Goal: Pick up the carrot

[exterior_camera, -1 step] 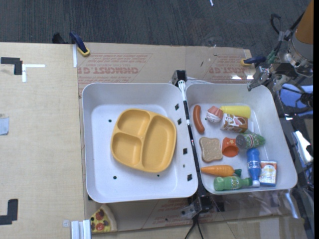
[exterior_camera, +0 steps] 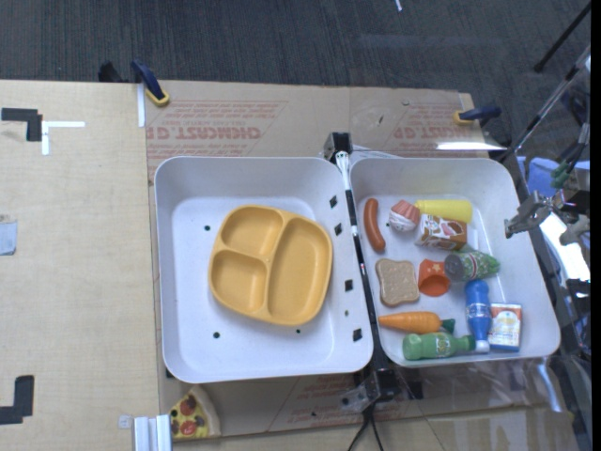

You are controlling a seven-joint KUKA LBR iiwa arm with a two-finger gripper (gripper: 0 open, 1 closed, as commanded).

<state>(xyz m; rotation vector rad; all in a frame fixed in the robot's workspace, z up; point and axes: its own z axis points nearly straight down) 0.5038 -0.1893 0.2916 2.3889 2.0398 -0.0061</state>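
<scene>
End effector [exterior_camera: 531, 216]: at the right edge of the camera view, beside the right bin's [exterior_camera: 526, 252] outer wall; its grip condition cannot be determined. Carrot [exterior_camera: 409, 322]: lying flat in the right bin's near part, between the bread slice [exterior_camera: 397, 282] and the green bottle [exterior_camera: 436, 346].

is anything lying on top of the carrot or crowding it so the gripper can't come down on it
Nothing lies on the carrot. It is crowded, though: the bread slice sits just behind it and the green bottle just in front, near its leafy end.
</scene>
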